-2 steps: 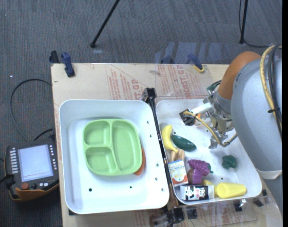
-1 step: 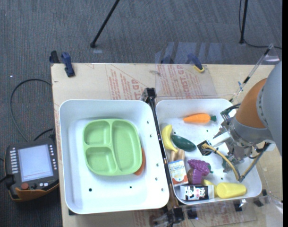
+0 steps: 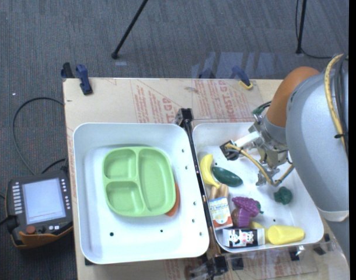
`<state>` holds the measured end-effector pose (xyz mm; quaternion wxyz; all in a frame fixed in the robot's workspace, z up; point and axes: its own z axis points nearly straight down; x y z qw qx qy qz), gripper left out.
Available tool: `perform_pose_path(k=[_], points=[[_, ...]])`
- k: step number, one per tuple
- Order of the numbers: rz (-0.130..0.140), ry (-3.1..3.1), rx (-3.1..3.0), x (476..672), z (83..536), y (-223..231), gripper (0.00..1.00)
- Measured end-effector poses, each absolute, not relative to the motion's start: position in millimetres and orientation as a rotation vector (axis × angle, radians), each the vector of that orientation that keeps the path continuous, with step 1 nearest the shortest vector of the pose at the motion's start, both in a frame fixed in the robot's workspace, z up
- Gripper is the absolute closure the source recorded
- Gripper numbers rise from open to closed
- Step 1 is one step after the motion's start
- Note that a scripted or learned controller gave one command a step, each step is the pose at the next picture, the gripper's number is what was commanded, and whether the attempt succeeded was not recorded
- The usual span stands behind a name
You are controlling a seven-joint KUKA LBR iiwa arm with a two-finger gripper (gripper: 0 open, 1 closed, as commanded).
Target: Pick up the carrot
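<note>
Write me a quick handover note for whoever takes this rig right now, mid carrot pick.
Gripper: hanging over the right bin, nothing seen in it; whether it is open or shut is unclear.
Carrot: in the right bin, mostly hidden, tucked beside the banana and under the dark green vegetable, left of the gripper.
Left bin holds the green divided plate.
Done: nothing lifted yet.
Left: reach the carrot, grasp, lift.
</note>
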<state>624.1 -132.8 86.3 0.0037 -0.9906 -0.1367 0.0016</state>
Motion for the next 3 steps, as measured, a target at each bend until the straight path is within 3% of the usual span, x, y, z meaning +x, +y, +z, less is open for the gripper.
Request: perform_pose_path(k=[1, 2, 3], points=[[0.012, -0.532, -3.089, 569.9, 86, -107, 0.0], [0.007, -0.364, -3.114, 622.4, 87, -117, 0.0], [0.006, -0.338, -3.117, 628.5, 87, -90, 0.0]])
